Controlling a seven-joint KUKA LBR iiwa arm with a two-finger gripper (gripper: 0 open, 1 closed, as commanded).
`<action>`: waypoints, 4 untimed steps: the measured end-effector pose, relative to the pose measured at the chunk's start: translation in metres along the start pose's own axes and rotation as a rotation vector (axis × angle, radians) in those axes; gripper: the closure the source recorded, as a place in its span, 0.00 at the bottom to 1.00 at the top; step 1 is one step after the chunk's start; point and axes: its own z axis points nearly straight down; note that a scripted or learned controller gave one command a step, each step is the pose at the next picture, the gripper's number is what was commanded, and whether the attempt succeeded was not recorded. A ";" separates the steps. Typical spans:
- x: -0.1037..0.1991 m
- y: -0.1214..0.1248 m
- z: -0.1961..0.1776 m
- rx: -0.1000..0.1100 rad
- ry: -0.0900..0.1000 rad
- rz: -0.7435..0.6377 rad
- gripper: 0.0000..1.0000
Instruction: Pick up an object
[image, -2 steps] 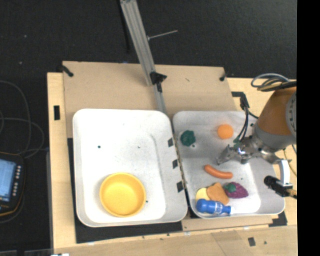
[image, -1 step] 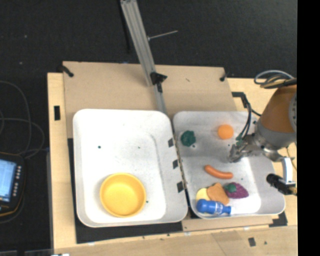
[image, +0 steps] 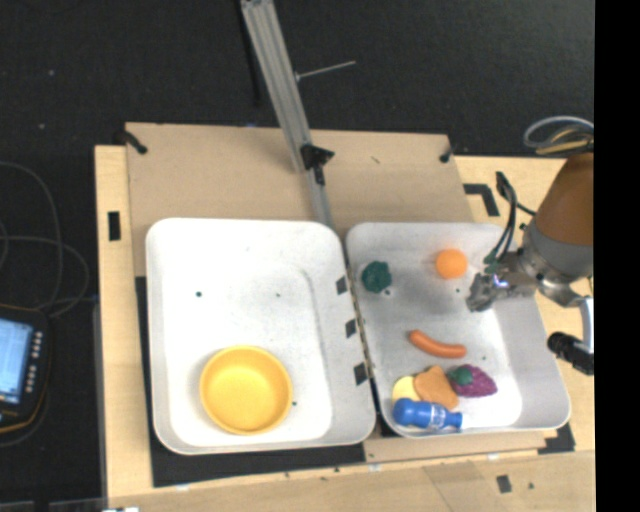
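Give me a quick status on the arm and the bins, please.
Tool over right white bin, nothing seen between its fingers. Small orange ball nearest, just left of it. Orange carrot-shaped toy lies below, apart.

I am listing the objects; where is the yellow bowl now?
The yellow bowl sits in the left bin, near its front edge, apart from the toys.

tan bench (image: 110, 300) (black floor (image: 60, 80))
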 end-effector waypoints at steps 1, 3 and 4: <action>0.003 -0.001 -0.063 -0.002 -0.001 -0.001 1.00; 0.051 0.017 -0.083 0.003 0.002 -0.005 1.00; 0.109 0.032 -0.092 0.003 0.003 -0.006 1.00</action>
